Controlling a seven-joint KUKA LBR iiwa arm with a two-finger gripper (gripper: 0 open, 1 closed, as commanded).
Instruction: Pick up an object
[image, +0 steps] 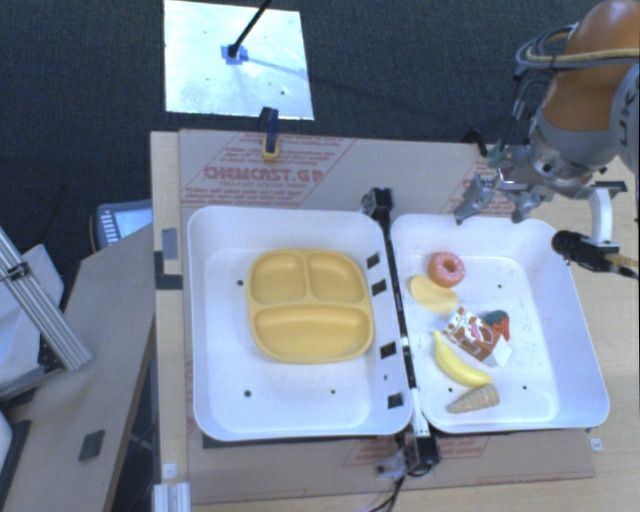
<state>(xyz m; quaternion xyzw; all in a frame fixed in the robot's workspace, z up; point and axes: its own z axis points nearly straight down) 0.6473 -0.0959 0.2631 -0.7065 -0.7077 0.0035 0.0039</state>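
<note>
Hovering over right bin's (575, 330) far rim: gripper (498, 203), jaws spread, nothing between. Donut (447, 268) well below and apart (beside yellow piece (433, 292), banana (459, 364), cone (473, 400)).

We see two white bins side by side on the counter (300, 165). The left bin (215, 300) holds a yellow divided plate (305, 305). The right bin (560, 340) holds a doughnut (447, 267), a pale yellow piece (433, 292) just below it, a banana (458, 363), a small colourful packet (474, 333) and a cone (473, 400). The gripper (498, 203) hangs above that bin's far edge, fingers (473, 203) spread, gripping nothing.
</note>
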